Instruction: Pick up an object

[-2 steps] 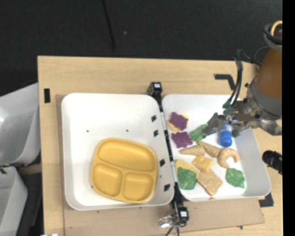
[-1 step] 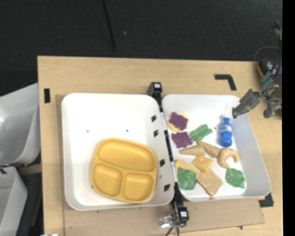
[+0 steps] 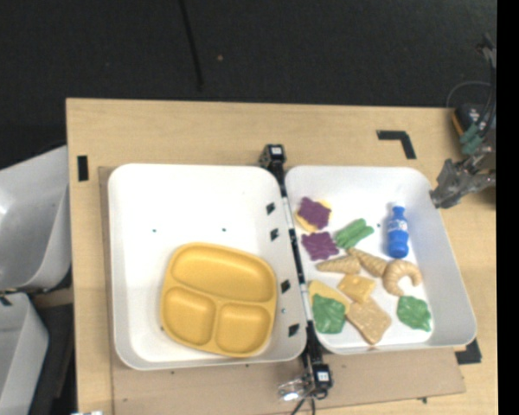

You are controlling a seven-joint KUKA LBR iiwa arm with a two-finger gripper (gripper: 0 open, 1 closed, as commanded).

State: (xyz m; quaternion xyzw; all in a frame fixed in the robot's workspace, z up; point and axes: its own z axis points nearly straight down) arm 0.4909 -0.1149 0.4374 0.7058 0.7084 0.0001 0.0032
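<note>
A: Is any object picked up already?

B: No. The toys, like the blue bottle and the croissant, all lie in the right bin. The hand is at this bin's far right corner, above the counter. I cannot tell if it is spread.

A: So the whole grasp is left?

B: Yes, I think so.

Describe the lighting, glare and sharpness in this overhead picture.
Camera view: even, soft light; the two white bins look bright, slightly washed out; faint shadow under the yellow compartment tray; background nearly black; small toy foods soft-edged; the gripper at the right edge is dim and blurry.
</note>
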